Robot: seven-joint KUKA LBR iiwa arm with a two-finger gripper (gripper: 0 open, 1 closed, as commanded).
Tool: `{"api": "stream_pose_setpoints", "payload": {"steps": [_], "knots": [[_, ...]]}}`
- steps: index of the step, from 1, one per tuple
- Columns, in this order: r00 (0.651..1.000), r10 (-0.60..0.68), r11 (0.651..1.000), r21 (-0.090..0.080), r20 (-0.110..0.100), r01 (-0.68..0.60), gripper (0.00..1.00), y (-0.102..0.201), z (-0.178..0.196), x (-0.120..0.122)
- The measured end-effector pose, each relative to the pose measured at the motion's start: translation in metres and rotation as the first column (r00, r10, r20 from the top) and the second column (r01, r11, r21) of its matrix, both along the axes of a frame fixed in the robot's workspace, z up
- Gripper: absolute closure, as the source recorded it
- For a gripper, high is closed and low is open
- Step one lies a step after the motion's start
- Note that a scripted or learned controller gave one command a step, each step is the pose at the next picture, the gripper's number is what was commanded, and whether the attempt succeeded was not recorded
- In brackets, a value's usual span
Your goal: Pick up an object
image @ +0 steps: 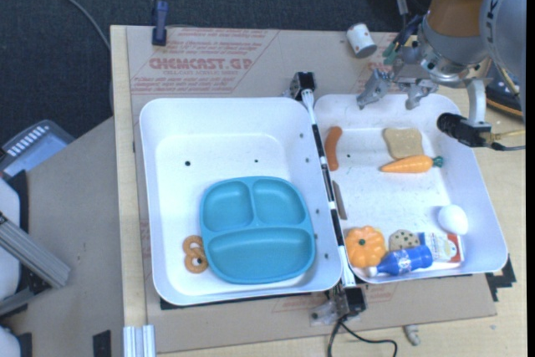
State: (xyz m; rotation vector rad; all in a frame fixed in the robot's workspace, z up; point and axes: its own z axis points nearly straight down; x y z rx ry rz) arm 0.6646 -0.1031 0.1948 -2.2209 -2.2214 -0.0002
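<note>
My gripper [391,98] hangs over the far edge of the right bin [483,205], fingers spread open with nothing between them. Just in front of it lie a tan bread slice [404,141] and an orange carrot [409,165]. A red sausage [333,146] lies along the bin's left wall. Near the front sit a white egg [453,219], a small orange pumpkin [365,246], a chocolate-chip cookie [403,239] and a blue-and-white tube [414,257].
The left bin [167,146] holds a blue divided plate [257,228] with a pretzel [196,253] at its left edge. A black clamp [303,84] sits where the two bins meet. A white cylinder [361,38] lies on the bench behind the right bin.
</note>
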Motion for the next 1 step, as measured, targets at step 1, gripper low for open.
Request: {"api": "stream_pose_setpoints", "payload": {"steps": [1], "knots": [[1.0, -0.001, 1.0, -0.001, -0.002, 0.001, 0.0, -0.0229, -0.0719, -0.042]]}}
